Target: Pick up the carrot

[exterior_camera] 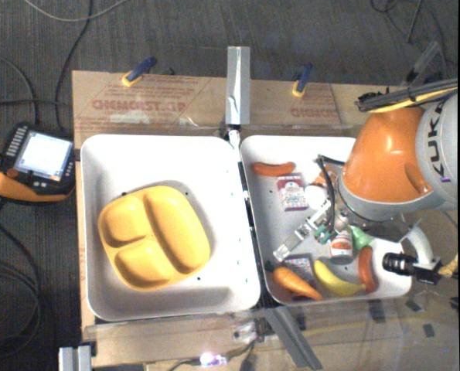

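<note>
plate (154, 236) in left bin (90, 207) | carrot (294, 281) at right bin (254, 207) front-left corner, touching banana (336, 278) | sausage (273, 168), packet (293, 192) at back | gripper (328, 230) low over bin middle, away from carrot; grip state cannot be told

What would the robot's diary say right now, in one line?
carrot: lying in right bin, near front | tool: above bin, apart from carrot | plate: left bin

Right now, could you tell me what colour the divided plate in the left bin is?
The divided plate is yellow, seen clearly in the camera view.
</note>
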Robot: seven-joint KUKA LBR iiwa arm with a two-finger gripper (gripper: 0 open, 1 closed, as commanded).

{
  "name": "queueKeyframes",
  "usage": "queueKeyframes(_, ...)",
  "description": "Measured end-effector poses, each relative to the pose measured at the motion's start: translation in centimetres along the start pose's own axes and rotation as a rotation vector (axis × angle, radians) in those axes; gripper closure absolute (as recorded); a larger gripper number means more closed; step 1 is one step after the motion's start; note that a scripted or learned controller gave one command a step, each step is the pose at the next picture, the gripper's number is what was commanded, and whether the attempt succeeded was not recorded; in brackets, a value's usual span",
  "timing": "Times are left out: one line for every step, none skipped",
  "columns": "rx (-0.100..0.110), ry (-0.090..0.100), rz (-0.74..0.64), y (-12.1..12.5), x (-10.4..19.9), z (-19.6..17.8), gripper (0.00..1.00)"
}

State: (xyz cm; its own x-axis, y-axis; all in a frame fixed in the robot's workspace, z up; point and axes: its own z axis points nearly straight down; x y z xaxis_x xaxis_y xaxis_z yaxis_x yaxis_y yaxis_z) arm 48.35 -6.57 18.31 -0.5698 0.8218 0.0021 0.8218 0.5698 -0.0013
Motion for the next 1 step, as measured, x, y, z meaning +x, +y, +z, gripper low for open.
queueKeyframes(-0.001,-0.001,-0.234,6.45,2.79,0.01,0.00)
